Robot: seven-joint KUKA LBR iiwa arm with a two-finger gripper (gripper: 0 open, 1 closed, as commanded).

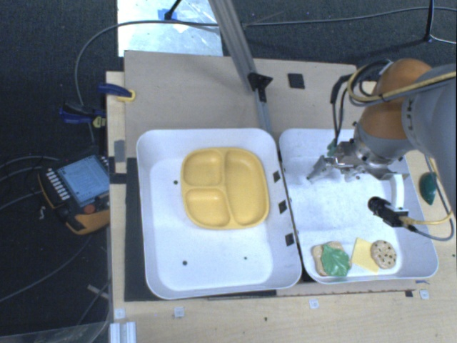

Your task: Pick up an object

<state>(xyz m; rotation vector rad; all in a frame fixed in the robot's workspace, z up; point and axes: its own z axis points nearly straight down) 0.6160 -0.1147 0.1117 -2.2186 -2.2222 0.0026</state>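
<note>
Hand [323,168] over upper right bin [300,145], grip state unclear. Food pieces [355,257] lie well toward the near edge, below it.

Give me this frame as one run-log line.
gripper: over right white bin, nothing held | yellow sectioned plastic tray: left white bin | green leafy toy, yellow wedge, brown cookie: right bin's near edge

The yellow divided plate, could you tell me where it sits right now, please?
The yellow plate lies in the upper middle of the left bin in the camera view, across the divide from the gripper over the right bin.
</note>
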